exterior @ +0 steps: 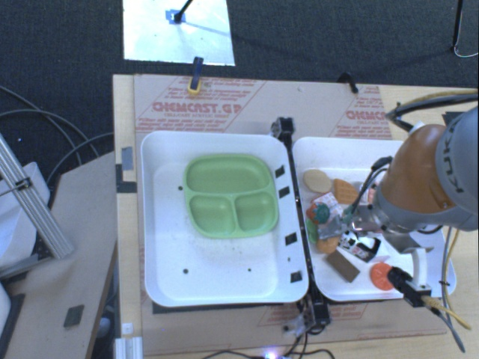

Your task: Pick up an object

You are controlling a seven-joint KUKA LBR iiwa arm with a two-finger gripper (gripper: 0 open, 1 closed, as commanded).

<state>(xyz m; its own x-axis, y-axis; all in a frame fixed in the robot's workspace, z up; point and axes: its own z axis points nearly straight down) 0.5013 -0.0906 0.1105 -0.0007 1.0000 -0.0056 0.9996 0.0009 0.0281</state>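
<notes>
Reaching into the right bin (419,149), the end effector (356,230) sits low over a pile of objects (328,214); whether it grips anything, I cannot tell. A green tray (230,196) lies in the left bin (161,223).

The table (127,223) is pale wood, topped by a brown sheet (224,103) with red print. On the sheet sit two white bins, touching side by side: the left bin (165,275) and the right bin (337,144). A yellow-and-blue clamp (195,77) grips the sheet's far edge, and a black clip (348,82) sits further right.
</notes>
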